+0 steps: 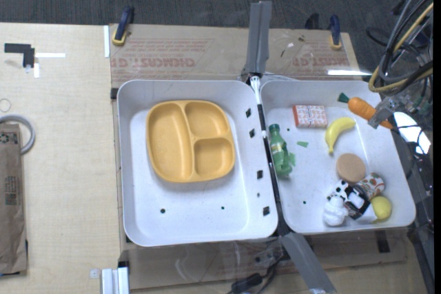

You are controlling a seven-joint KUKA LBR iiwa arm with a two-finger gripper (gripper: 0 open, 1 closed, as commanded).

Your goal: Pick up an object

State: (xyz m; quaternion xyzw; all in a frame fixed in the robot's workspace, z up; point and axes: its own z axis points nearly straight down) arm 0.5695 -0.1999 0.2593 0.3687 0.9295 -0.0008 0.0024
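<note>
The right white bin (310, 182) holds several objects. A green bottle (279, 148) lies by its left wall. A pink patterned box (309, 116) and a banana (337, 131) are further back. An orange carrot (360, 106) rests at the back right. A brown round disc (351, 166), a black-and-white toy (348, 200) and a yellow lemon (381, 208) cluster at the front right. My gripper (383, 118) reaches in over the bin's right rim, its tip just beside the carrot's right end. Nothing visibly hangs from it.
The left bin (193, 206) carries a yellow divided plate (191, 141). A small green scrap (302, 144) lies mid-bin on the right. Cardboard (179, 62) with blue clamps (125, 22) sits behind the bins. Cables (406, 24) hang at the right, and a brown bag (10, 196) lies far left.
</note>
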